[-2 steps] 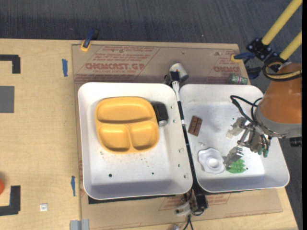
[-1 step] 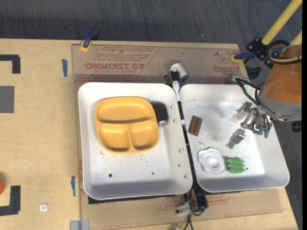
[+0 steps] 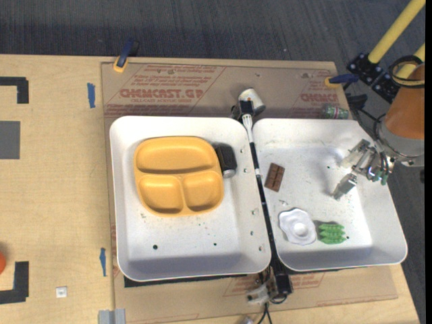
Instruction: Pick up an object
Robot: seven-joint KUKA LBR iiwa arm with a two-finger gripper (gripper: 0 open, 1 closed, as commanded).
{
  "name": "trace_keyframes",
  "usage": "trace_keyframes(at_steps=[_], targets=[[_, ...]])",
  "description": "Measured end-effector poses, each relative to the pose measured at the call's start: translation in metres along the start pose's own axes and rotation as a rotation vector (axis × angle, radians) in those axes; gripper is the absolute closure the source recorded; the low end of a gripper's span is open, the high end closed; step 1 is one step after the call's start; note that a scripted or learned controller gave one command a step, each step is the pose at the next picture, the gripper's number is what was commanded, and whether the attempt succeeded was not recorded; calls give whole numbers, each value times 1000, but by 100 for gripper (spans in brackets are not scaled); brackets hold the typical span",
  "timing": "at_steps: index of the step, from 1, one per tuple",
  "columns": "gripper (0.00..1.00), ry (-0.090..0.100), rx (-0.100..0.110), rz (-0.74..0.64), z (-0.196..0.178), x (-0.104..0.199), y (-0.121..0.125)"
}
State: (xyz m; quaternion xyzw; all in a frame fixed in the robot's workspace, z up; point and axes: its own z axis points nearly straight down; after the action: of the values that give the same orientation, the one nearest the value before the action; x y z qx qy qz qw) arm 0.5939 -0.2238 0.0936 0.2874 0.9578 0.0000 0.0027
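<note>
Camera view: gripper [image 3: 352,173] hangs over the right bin [image 3: 385,211], fingers spread, nothing between them. No pick done yet. Candidates on the bin floor: brown block [image 3: 274,176], white fried-egg toy [image 3: 297,225], green pea pod [image 3: 331,233]. Egg and pod sit near the front wall, tight there. The block has open floor around it.

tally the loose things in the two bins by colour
yellow: 1, the divided plate, left bin
black: 1, a small block, touching the plate's right edge
brown: 1, a flat bar, right bin
white: 1, a fried-egg toy
green: 1, a pea-pod toy, beside the egg
total: 5
</note>
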Motion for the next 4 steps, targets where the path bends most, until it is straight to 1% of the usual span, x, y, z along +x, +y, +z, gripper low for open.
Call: trace_keyframes(at_steps=[1,2,3,4], targets=[[0,2,0,-85,8,118,-27],[0,2,0,-206,-19,142,9],[0,1,-1,-306,-19,145,62],[0,1,-1,-305,-19,145,62]])
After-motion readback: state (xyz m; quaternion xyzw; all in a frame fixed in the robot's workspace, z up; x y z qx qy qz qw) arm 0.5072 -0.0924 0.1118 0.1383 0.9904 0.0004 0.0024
